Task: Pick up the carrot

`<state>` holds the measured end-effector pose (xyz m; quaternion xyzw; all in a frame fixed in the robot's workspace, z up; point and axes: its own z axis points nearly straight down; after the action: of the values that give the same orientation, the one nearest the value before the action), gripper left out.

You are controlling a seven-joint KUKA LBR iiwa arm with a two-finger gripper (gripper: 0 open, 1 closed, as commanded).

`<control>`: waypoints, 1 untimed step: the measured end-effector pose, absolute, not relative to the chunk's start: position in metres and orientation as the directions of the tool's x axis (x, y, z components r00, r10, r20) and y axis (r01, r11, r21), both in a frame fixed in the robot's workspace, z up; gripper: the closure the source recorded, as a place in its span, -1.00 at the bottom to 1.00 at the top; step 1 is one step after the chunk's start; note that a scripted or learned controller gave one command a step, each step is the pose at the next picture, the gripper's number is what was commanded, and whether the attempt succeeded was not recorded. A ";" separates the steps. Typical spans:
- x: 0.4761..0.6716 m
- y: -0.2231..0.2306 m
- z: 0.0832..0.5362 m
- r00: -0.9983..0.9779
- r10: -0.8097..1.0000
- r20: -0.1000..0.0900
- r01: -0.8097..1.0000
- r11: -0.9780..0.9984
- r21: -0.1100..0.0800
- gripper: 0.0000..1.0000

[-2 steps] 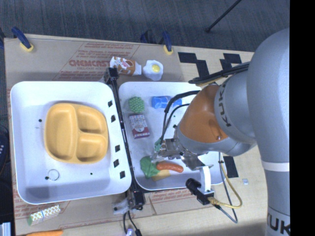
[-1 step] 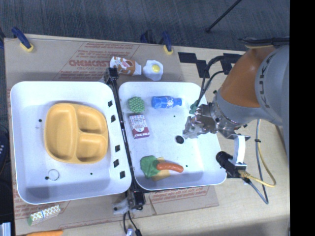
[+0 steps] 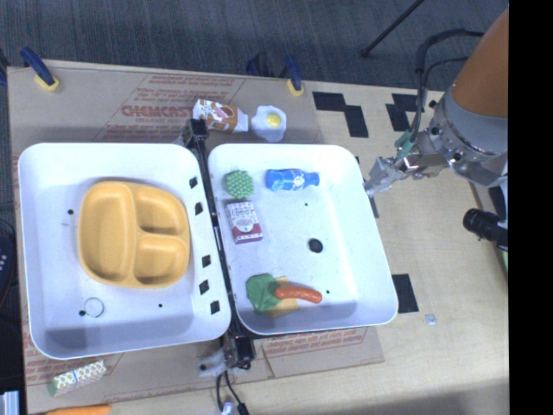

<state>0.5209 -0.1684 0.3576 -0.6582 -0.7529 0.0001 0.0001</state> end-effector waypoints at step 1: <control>0.476 -0.212 0.307 -0.073 0.997 0.001 0.997 0.073 -0.003 1.00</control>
<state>0.4760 -0.2115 0.3068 -0.6808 -0.7325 0.0008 0.0011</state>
